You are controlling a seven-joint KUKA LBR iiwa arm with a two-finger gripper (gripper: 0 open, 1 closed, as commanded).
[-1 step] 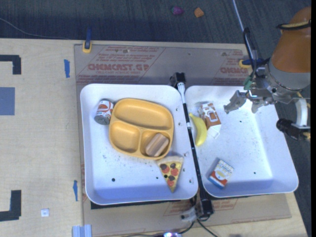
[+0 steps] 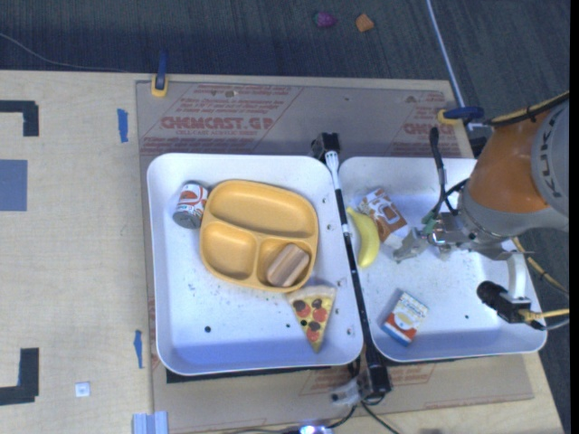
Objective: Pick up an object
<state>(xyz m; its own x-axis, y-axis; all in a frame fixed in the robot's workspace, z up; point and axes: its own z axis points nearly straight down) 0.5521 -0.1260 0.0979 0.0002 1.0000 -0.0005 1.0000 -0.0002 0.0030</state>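
Observation:
My gripper (image 2: 406,245) hangs low over the middle of the right bin (image 2: 470,333), just right of a yellow banana (image 2: 365,239) and just below a brown and white snack packet (image 2: 384,212). The arm's orange band (image 2: 508,174) sits above and to the right of it. Nothing shows between its tips. A small blue, white and orange carton (image 2: 404,317) lies nearer the front of the same bin.
The left bin (image 2: 172,333) holds a yellow divided plate (image 2: 244,211) with a brown bun (image 2: 288,264) in one compartment, a drink can (image 2: 188,203) at its left and a toy pizza slice (image 2: 314,317) in front. A black cable connector (image 2: 503,301) hangs over the right bin's front right.

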